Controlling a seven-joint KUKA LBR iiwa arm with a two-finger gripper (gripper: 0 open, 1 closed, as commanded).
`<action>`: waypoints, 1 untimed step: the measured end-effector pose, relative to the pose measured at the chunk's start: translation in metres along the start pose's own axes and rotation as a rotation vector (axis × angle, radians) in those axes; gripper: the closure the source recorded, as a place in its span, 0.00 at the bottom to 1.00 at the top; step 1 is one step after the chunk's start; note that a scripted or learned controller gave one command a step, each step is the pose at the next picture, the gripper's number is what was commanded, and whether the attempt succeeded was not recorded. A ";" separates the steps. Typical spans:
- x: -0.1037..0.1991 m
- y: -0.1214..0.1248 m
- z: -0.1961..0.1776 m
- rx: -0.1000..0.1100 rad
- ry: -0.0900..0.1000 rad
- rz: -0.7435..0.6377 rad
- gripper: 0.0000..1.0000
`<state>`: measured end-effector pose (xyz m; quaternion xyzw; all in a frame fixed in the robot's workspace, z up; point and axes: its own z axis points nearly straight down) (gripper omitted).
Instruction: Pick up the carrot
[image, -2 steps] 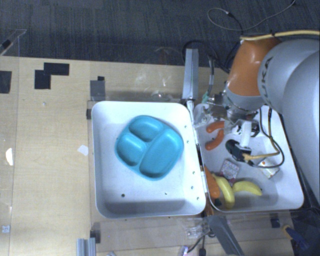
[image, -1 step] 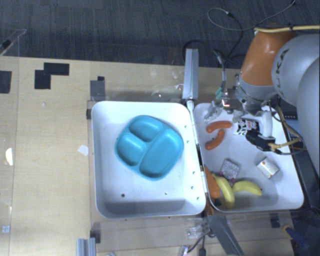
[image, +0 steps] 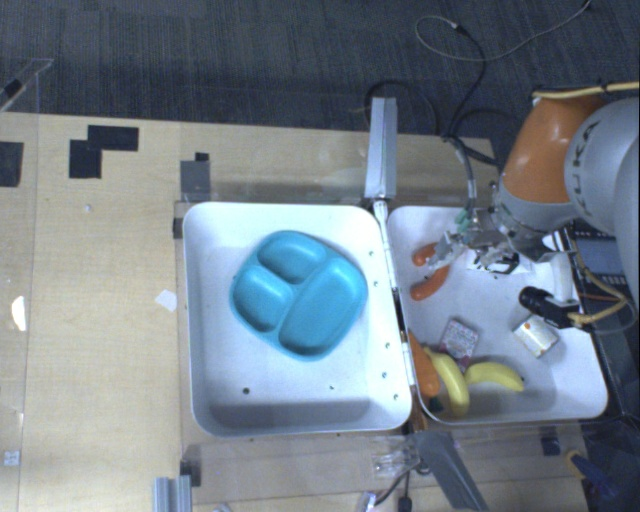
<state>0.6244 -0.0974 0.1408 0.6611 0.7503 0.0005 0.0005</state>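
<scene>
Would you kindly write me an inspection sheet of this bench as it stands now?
Surface: two shallow white bins, left bin and right bin, on a pale wooden bench.
Job's things: orange carrot against the right bin's left wall, near the front.
Clutter: blue three-compartment plate in the left bin; two yellow bananas, two small orange-red sausage-shaped pieces, small grey packet, white cylinder.
Grippers: gripper above the right bin's back; finger state unclear.
Cables: black cable on the floor.
Surroundings: dark carpet.
</scene>
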 end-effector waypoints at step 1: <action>-0.042 0.010 0.016 -0.008 -0.002 0.051 0.00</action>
